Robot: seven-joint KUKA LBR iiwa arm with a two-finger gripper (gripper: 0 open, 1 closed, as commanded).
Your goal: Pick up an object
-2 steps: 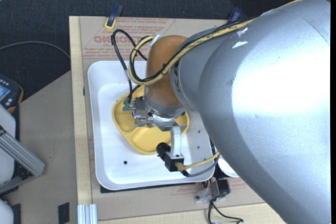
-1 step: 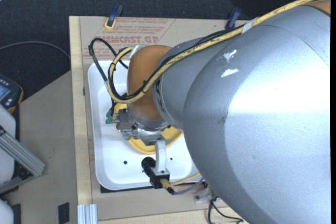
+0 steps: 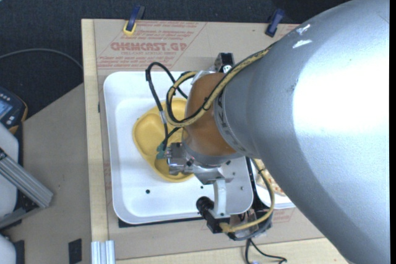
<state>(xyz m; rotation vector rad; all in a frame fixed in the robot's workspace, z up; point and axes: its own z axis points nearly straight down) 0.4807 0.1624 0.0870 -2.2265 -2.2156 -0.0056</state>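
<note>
One yellow object (image 3: 148,133) | in white bin (image 3: 124,195) | directly under gripper (image 3: 172,156)

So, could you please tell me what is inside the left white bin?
A yellow bowl-like object lies in the left white bin, along with a small dark speck. The arm covers the object's right part and the rest of the bin behind it.

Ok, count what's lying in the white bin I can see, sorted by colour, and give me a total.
Yellow rounded bowl-like object, partly under the arm: 1
Small dark speck on the bin floor, too small to identify: 1
Total visible in the shallow white bin: 2
The arm covers the bin's right part, so more could be hidden.
</note>
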